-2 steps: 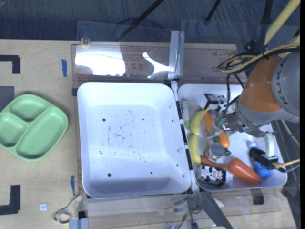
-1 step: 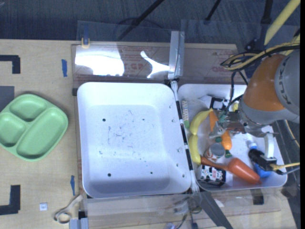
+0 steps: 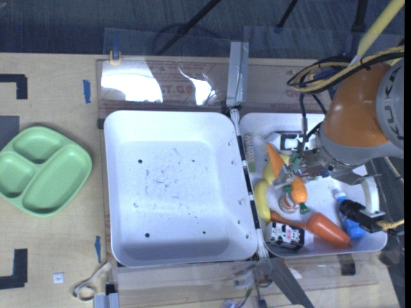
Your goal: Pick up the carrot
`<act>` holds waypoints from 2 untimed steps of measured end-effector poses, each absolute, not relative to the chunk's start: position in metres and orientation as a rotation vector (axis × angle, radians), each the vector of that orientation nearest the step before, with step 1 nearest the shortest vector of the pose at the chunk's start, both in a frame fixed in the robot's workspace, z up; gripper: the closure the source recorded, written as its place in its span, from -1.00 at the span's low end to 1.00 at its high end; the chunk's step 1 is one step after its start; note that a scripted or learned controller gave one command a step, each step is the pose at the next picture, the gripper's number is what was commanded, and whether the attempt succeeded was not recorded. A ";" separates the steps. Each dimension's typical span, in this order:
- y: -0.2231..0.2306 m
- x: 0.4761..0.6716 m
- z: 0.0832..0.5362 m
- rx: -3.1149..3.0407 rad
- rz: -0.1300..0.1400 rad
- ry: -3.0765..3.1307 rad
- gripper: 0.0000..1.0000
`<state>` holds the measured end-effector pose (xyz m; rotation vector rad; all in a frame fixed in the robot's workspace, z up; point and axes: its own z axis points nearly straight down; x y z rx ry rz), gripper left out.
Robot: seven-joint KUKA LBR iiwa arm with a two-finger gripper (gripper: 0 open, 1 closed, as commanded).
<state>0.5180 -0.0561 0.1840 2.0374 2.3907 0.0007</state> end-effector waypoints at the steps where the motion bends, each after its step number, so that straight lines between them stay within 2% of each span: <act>1: -0.067 0.531 0.291 2.088 -0.001 2.346 1.00; 2: -0.103 0.516 0.261 2.044 -0.001 2.388 1.00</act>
